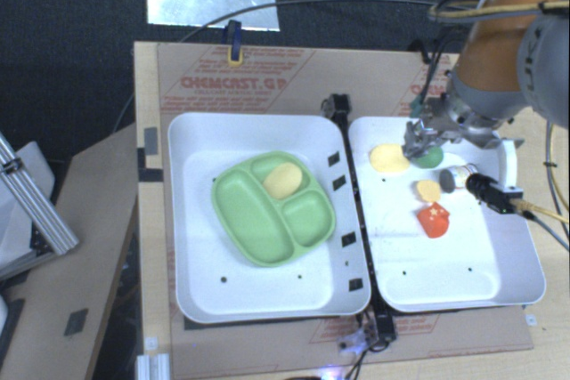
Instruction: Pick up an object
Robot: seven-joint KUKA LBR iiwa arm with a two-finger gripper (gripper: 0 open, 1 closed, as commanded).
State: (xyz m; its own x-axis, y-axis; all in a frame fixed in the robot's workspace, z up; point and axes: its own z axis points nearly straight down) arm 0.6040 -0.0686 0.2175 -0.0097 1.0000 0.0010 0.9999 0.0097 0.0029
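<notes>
Here, near the right bin's middle lies a red piece, then a small yellow piece. Toward its far edge, the gripper sits low over a green object beside a pale yellow disc. The left bin carries a green divided tray holding a yellow lump.

red "chemcast gp" printed on the brown board behind the bins
</notes>
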